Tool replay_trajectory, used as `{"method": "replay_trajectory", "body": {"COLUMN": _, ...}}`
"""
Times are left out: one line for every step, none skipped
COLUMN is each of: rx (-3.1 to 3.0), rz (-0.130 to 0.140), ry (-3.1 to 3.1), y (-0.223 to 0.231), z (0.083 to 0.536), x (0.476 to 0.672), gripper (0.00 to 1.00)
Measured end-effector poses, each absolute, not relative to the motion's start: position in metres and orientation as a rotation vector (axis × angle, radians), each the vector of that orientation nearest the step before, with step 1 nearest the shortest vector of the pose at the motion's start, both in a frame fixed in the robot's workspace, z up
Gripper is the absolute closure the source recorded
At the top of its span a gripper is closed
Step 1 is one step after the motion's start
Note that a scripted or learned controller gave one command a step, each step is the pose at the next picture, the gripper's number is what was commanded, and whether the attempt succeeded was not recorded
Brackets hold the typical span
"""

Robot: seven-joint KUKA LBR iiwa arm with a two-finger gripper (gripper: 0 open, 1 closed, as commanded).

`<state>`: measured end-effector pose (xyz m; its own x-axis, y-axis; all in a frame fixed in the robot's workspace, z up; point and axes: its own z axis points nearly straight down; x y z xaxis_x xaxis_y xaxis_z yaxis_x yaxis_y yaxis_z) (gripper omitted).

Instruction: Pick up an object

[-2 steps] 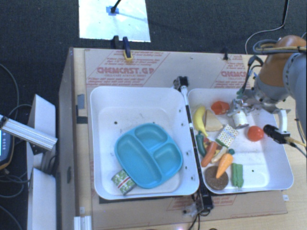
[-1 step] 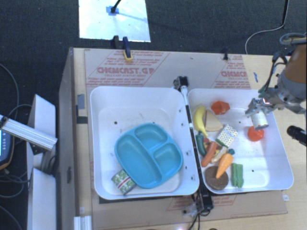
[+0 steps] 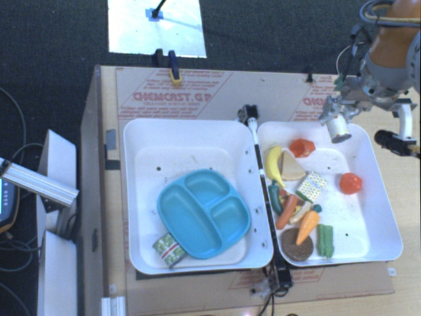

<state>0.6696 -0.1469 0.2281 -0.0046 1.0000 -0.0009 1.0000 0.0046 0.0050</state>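
Small plastic toy foods (image 3: 293, 209) lying loose in the shallow white bin on the right (image 3: 352, 226), mostly crowded toward its left wall. Yellow toy banana (image 3: 272, 165) along that wall, touching a tan wedge-shaped bread slice (image 3: 292, 168). Red flattish tomato piece (image 3: 302, 147) near the bin's far side, just beyond the bread. Small box with a green-and-white checked face (image 3: 311, 185) toward the middle, tilted. Round red-orange ball-like fruit (image 3: 350, 183) alone on bare floor to the right, well apart from the cluster. Dark green pepper (image 3: 275, 199) beside a long red-orange sausage-like piece (image 3: 287, 211). Orange toy carrot with a green top (image 3: 307, 224) lying slantwise, its tip over a brown round patty (image 3: 298, 246) at the near edge. Flat green ridged piece (image 3: 325, 240) just beside the carrot.

Grey gripper (image 3: 338, 128) on the arm with the orange band (image 3: 395, 41), hanging over the far right corner of the right bin, near the tomato piece but apart from it. Nothing seen in its grasp; how wide it stands cannot be told at this angle.

Light blue three-compartment plastic plate (image 3: 204, 212) in the left white bin (image 3: 191, 153), with a small green, red and white carton (image 3: 169, 249) touching its near left edge.
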Motion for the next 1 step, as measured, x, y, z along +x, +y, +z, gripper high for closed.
{"method": "replay_trajectory", "body": {"rx": 2.214, "rz": 0.004, "ry": 2.227, "y": -0.1001, "z": 0.2319, "x": 0.6399, "gripper": 1.0}}
